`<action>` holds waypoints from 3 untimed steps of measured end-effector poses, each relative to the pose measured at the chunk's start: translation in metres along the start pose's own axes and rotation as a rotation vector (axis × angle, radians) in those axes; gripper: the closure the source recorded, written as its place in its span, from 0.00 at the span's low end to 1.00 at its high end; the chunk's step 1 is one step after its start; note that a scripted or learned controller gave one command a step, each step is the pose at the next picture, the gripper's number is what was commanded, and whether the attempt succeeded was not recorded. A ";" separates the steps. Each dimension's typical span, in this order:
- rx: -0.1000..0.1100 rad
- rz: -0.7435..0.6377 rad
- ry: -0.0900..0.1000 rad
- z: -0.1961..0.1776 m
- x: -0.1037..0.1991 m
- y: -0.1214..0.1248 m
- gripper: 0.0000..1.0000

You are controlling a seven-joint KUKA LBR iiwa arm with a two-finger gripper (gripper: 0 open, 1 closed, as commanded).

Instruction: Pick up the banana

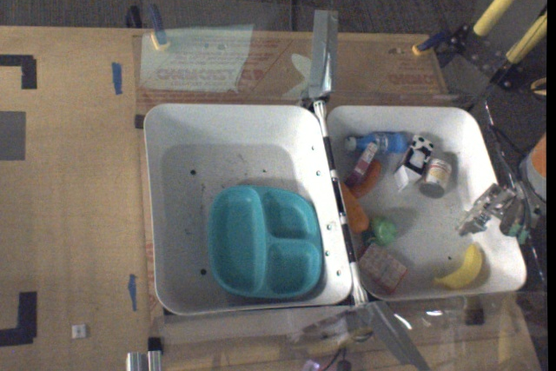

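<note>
Banana lying just below and slightly left of the end effector, tucked into the near right corner of the right bin, curved along its wall. End effector hanging over that bin's right side, apart from the fruit, evidently lined up for a descent; spread or pressed together, cannot tell. Can above and left, green ball and pink packet farther left, leaving bare floor beside the fruit. Tight against the rim, though: little room on the wall side, so likely an approach from the open side. Teal tray far left in the left bin.
</note>
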State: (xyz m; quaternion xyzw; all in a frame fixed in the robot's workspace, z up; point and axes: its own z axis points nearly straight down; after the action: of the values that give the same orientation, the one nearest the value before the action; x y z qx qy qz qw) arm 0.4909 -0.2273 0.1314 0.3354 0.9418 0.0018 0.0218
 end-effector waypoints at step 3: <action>-0.011 0.009 -0.019 -0.032 -0.007 0.001 1.00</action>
State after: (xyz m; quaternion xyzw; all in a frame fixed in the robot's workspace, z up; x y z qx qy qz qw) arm 0.4957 -0.2305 0.1635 0.3397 0.9400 0.0041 0.0327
